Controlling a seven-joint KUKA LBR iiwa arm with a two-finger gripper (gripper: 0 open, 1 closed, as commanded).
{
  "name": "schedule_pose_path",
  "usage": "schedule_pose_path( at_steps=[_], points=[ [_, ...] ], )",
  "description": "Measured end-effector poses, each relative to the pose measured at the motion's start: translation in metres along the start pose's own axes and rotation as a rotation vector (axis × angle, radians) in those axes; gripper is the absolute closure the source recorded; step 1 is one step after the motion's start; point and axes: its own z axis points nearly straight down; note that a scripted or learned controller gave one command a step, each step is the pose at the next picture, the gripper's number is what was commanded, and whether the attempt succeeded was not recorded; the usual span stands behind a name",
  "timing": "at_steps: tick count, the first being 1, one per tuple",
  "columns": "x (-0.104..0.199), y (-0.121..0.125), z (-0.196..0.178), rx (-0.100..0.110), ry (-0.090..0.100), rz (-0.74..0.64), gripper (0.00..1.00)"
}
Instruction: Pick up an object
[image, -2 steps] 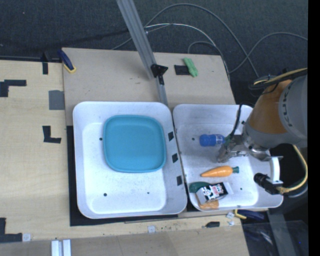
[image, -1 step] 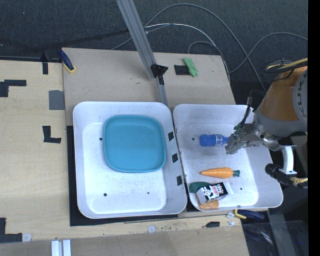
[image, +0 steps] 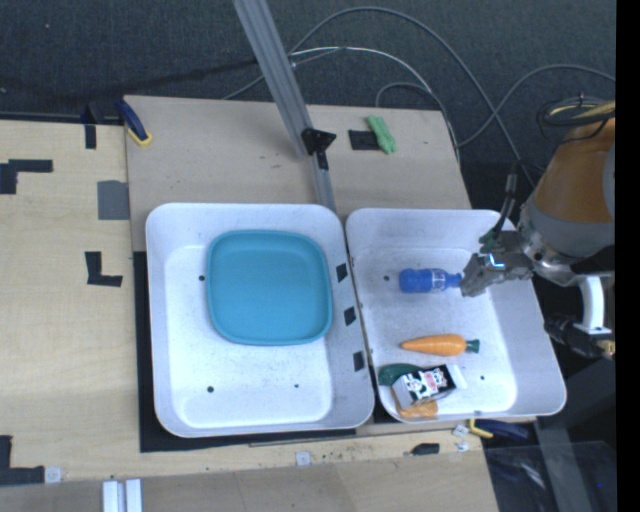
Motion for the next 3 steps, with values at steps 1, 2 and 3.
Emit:
schedule_pose_path(
  at_steps=[1,2,3],
  points=[
    [0.0,0.0,-0.012,0.002,0.0,0.0,1.0],
    [0.047,0.005,-0.006,0.004,0.001,-0.003,1.0],
    [0.09,0.018,-0.014,0.003,0.001,-0.003,1.0]
  ],
)
